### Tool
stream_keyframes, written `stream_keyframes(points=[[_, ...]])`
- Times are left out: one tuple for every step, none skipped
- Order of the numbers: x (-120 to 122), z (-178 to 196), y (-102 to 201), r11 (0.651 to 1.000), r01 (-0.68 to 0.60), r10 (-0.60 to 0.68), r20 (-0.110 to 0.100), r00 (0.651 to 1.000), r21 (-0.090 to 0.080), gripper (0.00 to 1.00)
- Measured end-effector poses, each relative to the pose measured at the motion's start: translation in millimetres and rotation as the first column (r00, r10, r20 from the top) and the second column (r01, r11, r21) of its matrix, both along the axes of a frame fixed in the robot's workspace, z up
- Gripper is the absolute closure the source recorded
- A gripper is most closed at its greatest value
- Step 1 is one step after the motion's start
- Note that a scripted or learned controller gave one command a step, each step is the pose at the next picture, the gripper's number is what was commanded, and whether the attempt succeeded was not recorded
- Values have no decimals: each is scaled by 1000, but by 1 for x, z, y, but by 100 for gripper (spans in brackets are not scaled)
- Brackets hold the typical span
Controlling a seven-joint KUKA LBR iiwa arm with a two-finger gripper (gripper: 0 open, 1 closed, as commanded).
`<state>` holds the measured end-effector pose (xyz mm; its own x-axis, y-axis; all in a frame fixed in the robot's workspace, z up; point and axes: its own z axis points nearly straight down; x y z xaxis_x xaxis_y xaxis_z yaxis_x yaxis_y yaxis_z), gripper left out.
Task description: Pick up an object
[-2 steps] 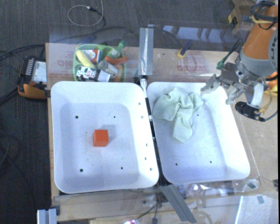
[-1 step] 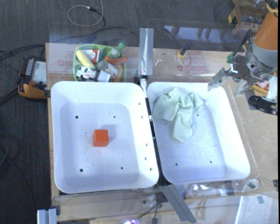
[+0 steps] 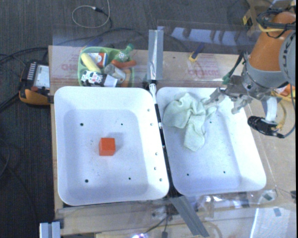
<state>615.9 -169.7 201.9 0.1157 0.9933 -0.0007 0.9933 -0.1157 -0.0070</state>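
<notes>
In the left bin (image 3: 69,103) you have an orange cube (image 3: 107,146) lying alone near the middle of the floor, and in the right bin (image 3: 238,162) a pale green cloth (image 3: 191,118) lies crumpled at the back half. The hand (image 3: 227,99) hangs at that cloth's right edge, fingers spread and nothing between them (whether a tip touches the fabric cannot be told). I judge this the approach step: you must next lower onto a fold and close.

Gripper (image 3: 223,97) low; fingers spread
</notes>
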Motion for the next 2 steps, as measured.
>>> stream_keyframes(points=[[17, -11, 11, 999, 46, -46, 1, 999, 1, 0], [37, 10, -25, 998, 63, -63, 2, 998, 0, 0]])
